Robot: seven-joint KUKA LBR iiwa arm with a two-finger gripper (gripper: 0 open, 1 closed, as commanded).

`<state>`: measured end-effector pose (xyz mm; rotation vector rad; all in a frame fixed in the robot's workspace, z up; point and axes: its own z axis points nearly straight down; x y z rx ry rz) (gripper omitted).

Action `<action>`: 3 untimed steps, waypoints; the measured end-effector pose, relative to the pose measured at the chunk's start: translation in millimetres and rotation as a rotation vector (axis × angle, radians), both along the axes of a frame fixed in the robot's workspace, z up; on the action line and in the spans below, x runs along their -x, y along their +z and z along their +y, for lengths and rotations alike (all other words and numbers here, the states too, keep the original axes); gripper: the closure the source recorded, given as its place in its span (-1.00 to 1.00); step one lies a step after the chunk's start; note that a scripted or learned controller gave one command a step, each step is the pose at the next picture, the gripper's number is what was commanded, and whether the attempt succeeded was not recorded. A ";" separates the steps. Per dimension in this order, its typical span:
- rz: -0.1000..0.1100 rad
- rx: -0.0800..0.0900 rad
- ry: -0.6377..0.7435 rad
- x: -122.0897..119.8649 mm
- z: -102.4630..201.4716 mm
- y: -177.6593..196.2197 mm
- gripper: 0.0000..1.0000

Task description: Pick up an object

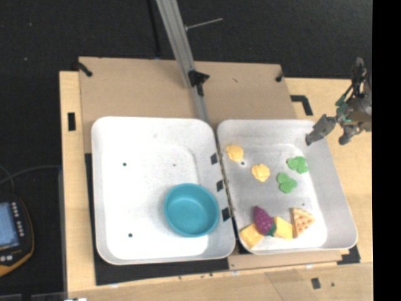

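Observation:
My gripper [333, 132] hangs at the far right, over the top right corner of the right bin [335, 193]. Its fingers are spread open and nothing sits between them. In that bin lie several small toy foods: two pale yellow pieces [234, 152] [260, 172], two green pieces [297, 164] [286, 182], a purple grape bunch [263, 220], a yellow wedge [252, 235], a yellow block [283, 229] and a pizza slice [302, 221]. The nearest of them, the upper green piece, lies below and left of the gripper.
A blue bowl [191, 209] stands in the left bin [125, 143], near its lower right corner. A grey metal pole [178, 36] slants from the top of the view down to the gap between the bins. A handheld pendant [12, 227] rests at the left edge.

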<state>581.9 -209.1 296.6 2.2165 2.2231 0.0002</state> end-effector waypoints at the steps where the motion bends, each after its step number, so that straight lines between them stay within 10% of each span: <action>1: 0.000 0.000 0.000 0.0 0.0 0.0 -1.00; 3: 0.007 -0.001 -0.003 -4.2 -5.8 -120.1 -1.00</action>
